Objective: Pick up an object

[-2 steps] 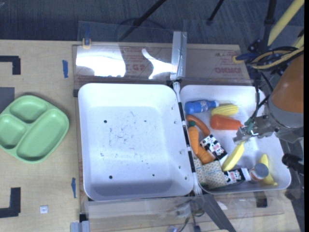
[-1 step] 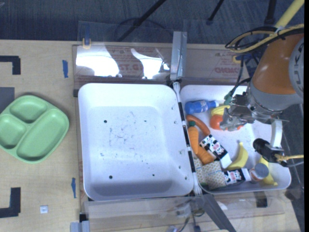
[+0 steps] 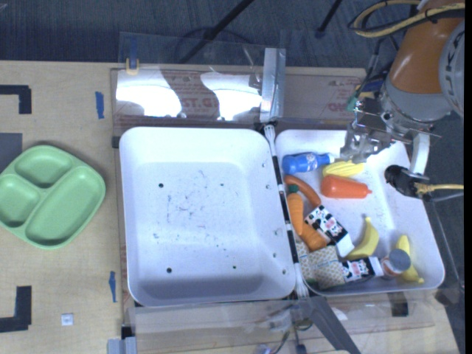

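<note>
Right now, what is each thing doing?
Gripper: low over the right bin's far end.
Right bin: holds toys.
Orange pepper: lying on its side.
Blue bottle: lying flat.
Banana: lying among the toys.
Green divided plate: on the bench, upright.

Bench under me: light wood (image 3: 59, 94) | floor beyond: dark blue carpet (image 3: 74, 13) | my left: green divided tray (image 3: 48, 195)

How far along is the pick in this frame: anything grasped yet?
Done: the gripper sits low over the right bin, near the yellow toy and the orange pepper-like toy. In hand: nothing visibly between its fingers. Left: grasping and lifting; the blue bottle, carrot and bananas lie untouched.
</note>
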